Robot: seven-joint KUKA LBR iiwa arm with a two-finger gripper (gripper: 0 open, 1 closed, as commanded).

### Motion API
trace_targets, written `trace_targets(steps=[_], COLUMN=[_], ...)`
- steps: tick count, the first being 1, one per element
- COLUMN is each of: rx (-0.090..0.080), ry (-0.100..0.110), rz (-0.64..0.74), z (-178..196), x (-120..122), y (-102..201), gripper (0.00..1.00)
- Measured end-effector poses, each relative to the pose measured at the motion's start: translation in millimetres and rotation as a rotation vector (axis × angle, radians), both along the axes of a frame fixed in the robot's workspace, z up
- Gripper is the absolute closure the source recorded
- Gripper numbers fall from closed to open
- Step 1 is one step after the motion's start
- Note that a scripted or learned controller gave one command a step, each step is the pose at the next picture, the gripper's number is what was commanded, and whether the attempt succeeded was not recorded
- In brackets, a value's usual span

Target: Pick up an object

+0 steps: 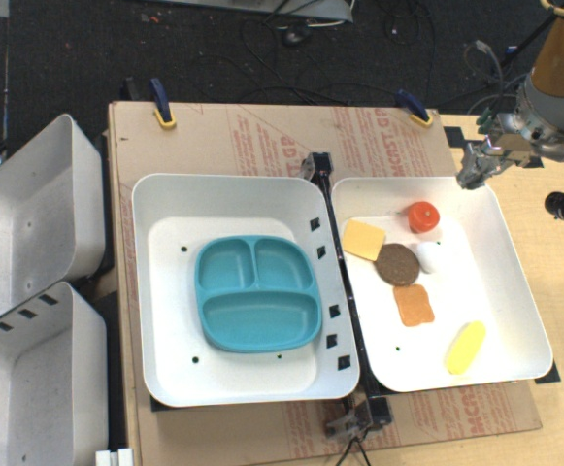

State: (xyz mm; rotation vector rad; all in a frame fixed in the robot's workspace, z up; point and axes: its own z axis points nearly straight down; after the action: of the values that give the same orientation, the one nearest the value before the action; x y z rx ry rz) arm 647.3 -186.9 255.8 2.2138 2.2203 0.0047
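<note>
Nearest you, at the bottom edge of the camera view, a black clamp sits where the two bins meet on the brown cardboard sheet. In the right bin, the closest item is a yellow banana-shaped piece lying near the bin's lower right corner. Just above it and to the left you see an orange toast-like slab, and touching its upper edge a dark brown round patty. A yellow cheese-like square lies beside the patty on its upper left, and a small white item sits on the patty's right. Farther back is a red tomato-like piece, the farthest of the pickable objects in that bin.

The left bin holds a teal divided plate with three compartments, set flat near its middle. Two spare white bins lie tilted off the bench on the far left.

At the far right, the gripper hangs over the top right corner of the right bin, well apart from every object; nothing is between its fingers, and you cannot tell from here whether they are spread or closed
</note>
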Motion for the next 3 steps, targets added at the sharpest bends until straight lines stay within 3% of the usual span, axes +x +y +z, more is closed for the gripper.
trace_targets(steps=[2,3], rx=[0.004,0.003], ry=[0.009,0.009], rz=[0.004,0.004], z=[-0.9,-9.8], x=[-46.1,-54.5], y=[94.6,148.0], gripper=[1.00,1.00])
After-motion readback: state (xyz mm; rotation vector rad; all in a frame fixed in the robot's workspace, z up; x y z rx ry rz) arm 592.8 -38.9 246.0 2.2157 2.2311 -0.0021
